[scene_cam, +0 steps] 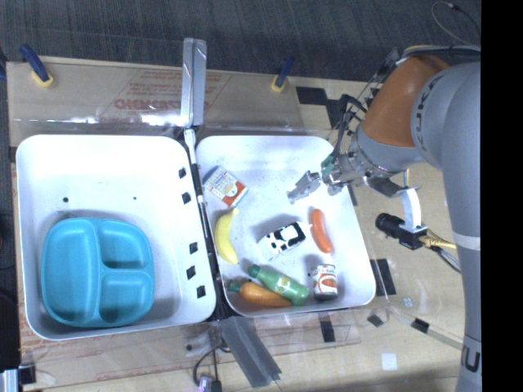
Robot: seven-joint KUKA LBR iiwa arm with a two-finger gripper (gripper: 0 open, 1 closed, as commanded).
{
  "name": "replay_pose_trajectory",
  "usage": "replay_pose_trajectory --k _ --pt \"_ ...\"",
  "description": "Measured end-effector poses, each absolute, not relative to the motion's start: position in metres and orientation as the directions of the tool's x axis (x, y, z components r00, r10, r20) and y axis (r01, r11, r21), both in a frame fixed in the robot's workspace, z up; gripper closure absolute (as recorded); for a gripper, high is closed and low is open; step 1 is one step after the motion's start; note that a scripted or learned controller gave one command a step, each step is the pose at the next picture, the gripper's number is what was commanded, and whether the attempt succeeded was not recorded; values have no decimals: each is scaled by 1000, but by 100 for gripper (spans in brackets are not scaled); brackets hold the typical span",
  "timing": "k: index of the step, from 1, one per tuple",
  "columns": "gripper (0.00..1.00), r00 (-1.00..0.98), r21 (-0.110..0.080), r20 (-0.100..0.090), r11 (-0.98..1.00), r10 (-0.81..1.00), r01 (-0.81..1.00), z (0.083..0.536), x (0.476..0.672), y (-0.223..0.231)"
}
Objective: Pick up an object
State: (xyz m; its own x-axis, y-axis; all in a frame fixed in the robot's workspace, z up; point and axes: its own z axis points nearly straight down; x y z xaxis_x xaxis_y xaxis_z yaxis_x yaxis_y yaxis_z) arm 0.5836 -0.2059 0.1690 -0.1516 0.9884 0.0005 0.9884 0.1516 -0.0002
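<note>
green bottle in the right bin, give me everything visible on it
The green bottle lies on its side near the right bin's front wall, slanted, looks plastic, with a pale label around its middle. Its lower side rests against the carrot; its other end lies close to the small can. Nothing grips it.

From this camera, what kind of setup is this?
Likely a robot bin-picking test bench in a lab: two white bins, right bin holding toy food such as a banana and a hot dog, left bin holding a blue divided tray, with the KUKA arm reaching in.
</note>
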Motion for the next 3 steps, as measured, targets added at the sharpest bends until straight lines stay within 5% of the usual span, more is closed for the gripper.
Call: replay_pose_trajectory --k 1,2,3 --pt "0 -139 19 -5 139 990 990 112 541 -209" --pt "0 -156 6 3 156 988 988 96 582 -207" --pt "100 -162 4 2 162 987 987 105 582 -206"
